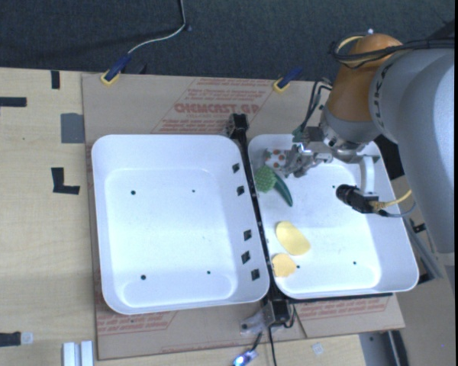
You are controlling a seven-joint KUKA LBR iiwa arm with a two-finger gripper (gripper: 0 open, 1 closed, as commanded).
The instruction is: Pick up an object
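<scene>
The right bin (382, 269) holds a green leafy toy (271, 183) near its left wall, a pale yellow oval piece (293, 238) in the middle and a smaller yellow piece (283, 265) at the front left. A small brownish item (275, 157) lies near the bin's back left corner. My gripper (299, 162) hangs over the back part of the right bin, just right of the green toy and the brownish item. Nothing shows between its fingers.
The left bin (168, 219) stands beside the right one, separated by a black-clipped divider (248, 204). Both sit on a cardboard sheet (206, 105). The arm's grey body and cables (366, 197) cover the right bin's right side.
</scene>
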